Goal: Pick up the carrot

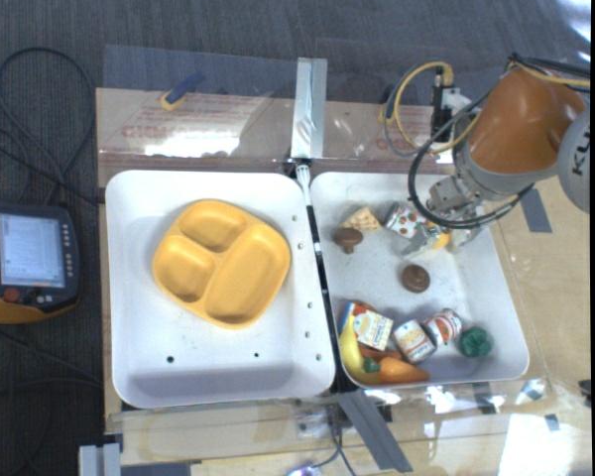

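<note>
The orange carrot (401, 371) lies at the front edge of the right bin (496, 296), beside a yellow banana (350, 355) and under small food boxes. My gripper (438, 228) hangs over the bin's back right part, far from the carrot, close to a small red-and-white carton (405, 222). The orange band of the arm (516, 122) covers most of the wrist above it.
A yellow three-part plate (221, 261) rests in the left bin (139, 355). The right bin also holds a cracker-like wedge (362, 219), two brown round pieces (349, 237) (416, 279), small cans and boxes (414, 337), and a green broccoli (475, 342). A divider rail (317, 266) separates the bins.
</note>
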